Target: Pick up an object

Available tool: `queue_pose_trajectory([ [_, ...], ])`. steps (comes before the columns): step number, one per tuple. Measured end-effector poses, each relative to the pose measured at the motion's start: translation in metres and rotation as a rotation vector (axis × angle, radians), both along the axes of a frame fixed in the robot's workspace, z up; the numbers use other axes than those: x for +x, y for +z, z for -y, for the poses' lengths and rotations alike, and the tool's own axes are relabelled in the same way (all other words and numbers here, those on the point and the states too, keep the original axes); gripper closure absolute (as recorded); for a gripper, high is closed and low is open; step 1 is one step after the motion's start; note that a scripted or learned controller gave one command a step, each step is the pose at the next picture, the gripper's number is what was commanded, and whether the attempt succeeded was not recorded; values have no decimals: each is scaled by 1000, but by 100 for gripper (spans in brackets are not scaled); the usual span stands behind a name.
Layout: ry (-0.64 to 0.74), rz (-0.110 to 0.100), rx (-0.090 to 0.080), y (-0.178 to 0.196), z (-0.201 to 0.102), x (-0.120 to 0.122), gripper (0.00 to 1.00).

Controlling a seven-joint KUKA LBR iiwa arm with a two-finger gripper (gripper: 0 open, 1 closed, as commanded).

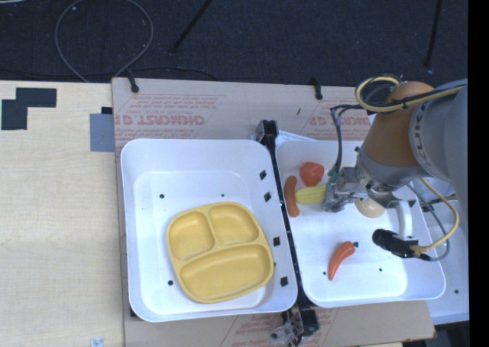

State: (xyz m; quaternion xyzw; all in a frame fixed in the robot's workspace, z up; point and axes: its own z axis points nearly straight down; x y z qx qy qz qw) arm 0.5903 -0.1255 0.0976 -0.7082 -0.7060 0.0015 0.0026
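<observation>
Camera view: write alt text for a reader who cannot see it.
A grey robot arm reaches from the right into the right white bin, its gripper low beside a yellow corn cob, a red tomato-like piece and a sausage; an orange pepper lies nearer. The left white bin holds a yellow divided tray.

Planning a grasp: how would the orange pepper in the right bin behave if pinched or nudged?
The pepper looks smooth and glossy, so probably slippery. Its tapered, curved shape lying flat suggests it would pivot or roll when nudged. It seems small, likely light.
</observation>
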Motion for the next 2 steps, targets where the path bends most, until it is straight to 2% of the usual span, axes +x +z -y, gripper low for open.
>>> queue_pose_trajectory([
  [2, 4, 8, -2, 125, 7, 3, 100],
])
